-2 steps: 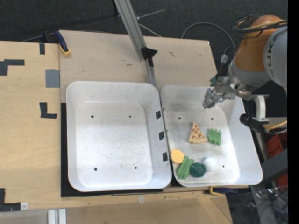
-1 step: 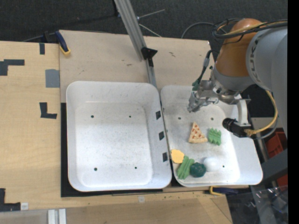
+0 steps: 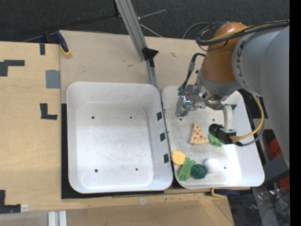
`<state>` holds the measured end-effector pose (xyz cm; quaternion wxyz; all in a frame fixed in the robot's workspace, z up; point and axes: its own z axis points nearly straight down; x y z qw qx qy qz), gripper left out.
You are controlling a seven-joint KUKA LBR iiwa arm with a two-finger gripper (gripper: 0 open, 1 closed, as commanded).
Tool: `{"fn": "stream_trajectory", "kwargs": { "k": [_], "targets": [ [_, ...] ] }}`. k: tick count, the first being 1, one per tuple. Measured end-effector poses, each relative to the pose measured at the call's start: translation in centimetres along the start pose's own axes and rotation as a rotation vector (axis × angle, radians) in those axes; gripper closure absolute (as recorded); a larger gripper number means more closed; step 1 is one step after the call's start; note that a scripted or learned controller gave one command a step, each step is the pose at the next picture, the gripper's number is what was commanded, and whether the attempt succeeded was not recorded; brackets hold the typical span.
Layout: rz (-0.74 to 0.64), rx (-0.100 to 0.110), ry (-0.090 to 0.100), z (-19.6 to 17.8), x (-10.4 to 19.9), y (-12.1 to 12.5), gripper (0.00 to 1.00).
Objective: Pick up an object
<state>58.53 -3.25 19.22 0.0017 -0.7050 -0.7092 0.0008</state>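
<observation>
step: approach, nothing picked yet | my gripper [image 3: 182, 108] low over upper left of right bin [image 3: 249, 173], finger state: can't tell | nearest target: pizza slice [image 3: 198, 134] just below-right | more items at bin's lower left | next: shift over slice, descend, close

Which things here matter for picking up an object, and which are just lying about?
For the job: gripper, pizza slice, yellow piece, green vegetable, white ball, right bin.
Lying about: left bin, blue clamp, grey tape patch.
</observation>
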Motion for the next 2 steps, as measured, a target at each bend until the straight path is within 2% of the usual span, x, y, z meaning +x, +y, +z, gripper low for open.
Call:
{"fn": "stream_trajectory", "kwargs": {
  "k": [2],
  "targets": [
    [-0.004,-0.002,0.001,-3.2,12.0,-2.6,1.00]
  ]
}}
